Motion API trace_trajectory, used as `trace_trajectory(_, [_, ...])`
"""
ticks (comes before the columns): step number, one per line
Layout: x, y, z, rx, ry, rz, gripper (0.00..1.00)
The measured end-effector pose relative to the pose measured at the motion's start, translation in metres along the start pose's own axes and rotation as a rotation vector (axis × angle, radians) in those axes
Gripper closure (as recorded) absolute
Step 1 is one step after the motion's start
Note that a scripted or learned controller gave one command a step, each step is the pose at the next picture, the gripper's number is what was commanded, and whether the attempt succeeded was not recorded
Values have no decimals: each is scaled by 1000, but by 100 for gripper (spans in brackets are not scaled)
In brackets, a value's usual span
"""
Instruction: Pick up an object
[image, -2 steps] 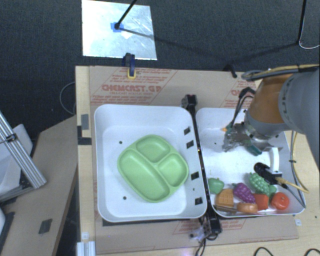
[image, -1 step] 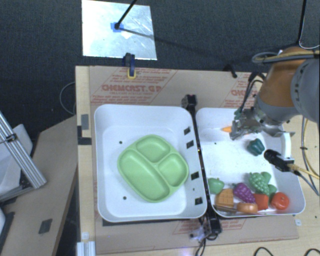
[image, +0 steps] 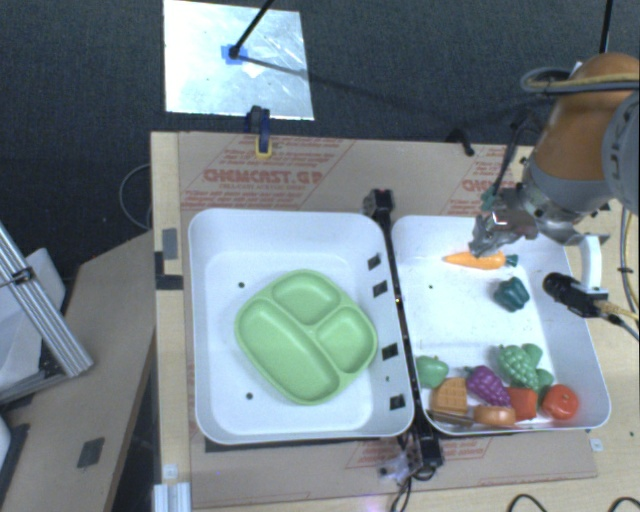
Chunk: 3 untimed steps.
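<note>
Brown board (image: 300, 170) lettered "CHEMCAST GP" under both bins; end effector (image: 487, 243) over carrot (image: 474, 261), finger spread indiscernible.

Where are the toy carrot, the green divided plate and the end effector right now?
toy carrot (image: 474, 261), camera view, middle of its orange body.
green divided plate (image: 305, 336), camera view, ridge between its compartments.
end effector (image: 490, 240), camera view, its tip just above the carrot.

Carrot (image: 474, 261): orange toy with a green stem end, lying flat and pointing left, near the far wall of the right bin (image: 575, 330), directly under the gripper (image: 488, 240).
</note>
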<state>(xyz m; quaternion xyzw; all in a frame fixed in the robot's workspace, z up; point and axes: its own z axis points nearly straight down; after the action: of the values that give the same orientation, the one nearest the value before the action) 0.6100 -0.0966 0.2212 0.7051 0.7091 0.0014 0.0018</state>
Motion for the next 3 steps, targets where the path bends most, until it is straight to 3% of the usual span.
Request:
trace_trajectory(1, [0, 1, -3, 2, 0, 0, 100])
trace_trajectory(2, [49, 40, -9, -1, 1, -3, 100])
trace_trajectory(3, [54, 44, 5, 3, 0, 0, 100])
